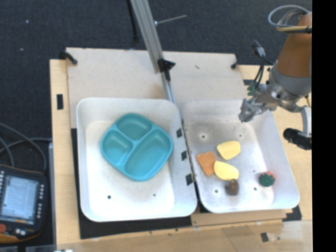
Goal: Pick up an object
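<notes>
Fingers (pixel 247 114) are hanging over the upper right of the right bin (pixel 283 156), holding nothing; whether they are spread or closed is hard to tell. Yellow pieces (pixel 229 150) are lying below and slightly left of them, mid-bin.

Colours in the two white bins

A teal plate (pixel 137 146), two yellow pieces (pixel 229 150) (pixel 226 170), an orange piece (pixel 207 163), a brown lump (pixel 231 187) and a green and red toy (pixel 266 179).
</notes>
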Motion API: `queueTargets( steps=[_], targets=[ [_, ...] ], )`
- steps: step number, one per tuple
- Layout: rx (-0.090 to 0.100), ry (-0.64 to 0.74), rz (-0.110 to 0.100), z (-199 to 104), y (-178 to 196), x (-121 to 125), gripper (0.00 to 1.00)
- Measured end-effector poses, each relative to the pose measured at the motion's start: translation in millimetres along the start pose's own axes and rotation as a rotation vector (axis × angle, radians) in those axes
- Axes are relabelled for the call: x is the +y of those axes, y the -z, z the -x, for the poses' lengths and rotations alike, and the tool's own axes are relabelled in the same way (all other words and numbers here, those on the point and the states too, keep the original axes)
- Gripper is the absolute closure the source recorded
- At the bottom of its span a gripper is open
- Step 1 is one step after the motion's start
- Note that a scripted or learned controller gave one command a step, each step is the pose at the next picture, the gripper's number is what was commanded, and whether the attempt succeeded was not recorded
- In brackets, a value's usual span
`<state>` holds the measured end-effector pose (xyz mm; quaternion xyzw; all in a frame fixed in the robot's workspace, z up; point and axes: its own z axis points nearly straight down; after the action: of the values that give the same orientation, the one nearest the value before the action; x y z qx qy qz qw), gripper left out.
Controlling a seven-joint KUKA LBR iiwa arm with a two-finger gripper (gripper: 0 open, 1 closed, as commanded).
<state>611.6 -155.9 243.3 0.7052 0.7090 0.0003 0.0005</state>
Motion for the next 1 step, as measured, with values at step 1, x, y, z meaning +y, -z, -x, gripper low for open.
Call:
queueTargets(
  steps=[1],
  targets=[
    [0.002,0.002,0.001,-51.6,10.9,1.8,1.0]
  ],
)
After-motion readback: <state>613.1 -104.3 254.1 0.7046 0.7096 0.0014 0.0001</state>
